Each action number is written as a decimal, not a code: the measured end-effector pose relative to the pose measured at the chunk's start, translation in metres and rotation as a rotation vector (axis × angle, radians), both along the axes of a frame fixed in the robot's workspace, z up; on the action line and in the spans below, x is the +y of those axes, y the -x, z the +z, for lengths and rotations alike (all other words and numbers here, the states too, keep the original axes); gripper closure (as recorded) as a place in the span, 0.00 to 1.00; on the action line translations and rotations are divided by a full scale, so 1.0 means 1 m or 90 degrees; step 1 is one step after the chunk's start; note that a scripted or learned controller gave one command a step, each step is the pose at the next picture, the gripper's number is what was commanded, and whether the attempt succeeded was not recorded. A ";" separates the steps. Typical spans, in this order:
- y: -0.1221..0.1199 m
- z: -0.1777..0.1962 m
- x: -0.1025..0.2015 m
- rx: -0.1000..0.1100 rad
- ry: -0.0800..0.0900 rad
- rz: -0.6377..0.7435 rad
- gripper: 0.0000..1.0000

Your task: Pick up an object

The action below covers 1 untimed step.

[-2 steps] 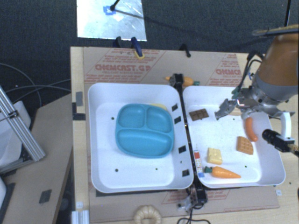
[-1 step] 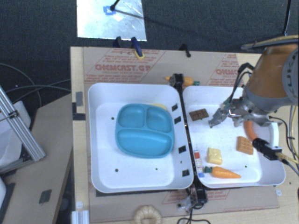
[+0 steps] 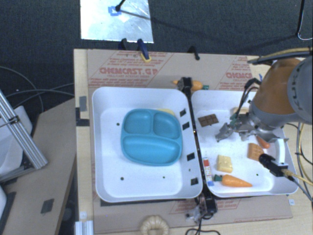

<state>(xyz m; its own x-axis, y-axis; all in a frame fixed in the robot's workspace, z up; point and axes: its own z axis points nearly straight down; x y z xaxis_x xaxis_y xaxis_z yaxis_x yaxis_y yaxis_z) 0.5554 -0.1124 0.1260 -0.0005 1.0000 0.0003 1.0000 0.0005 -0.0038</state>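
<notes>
While the grey arm [image 3: 281, 89] reaches in from the right over the right bin [image 3: 215, 99], the left bin [image 3: 105, 131] holds a blue divided plate [image 3: 150, 136]; the gripper [image 3: 226, 130] hangs low above the right bin's middle, its fingers slightly spread with nothing between them; a carrot [image 3: 236, 181] lies near the front wall; a yellow cheese block [image 3: 224, 163] sits just behind it; a brown chocolate piece [image 3: 208, 120] lies left of the gripper; a toast-coloured piece [image 3: 255, 152] rests at the right.
</notes>
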 end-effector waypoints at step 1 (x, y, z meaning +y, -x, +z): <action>0.000 -0.043 0.000 -0.001 0.000 0.000 0.00</action>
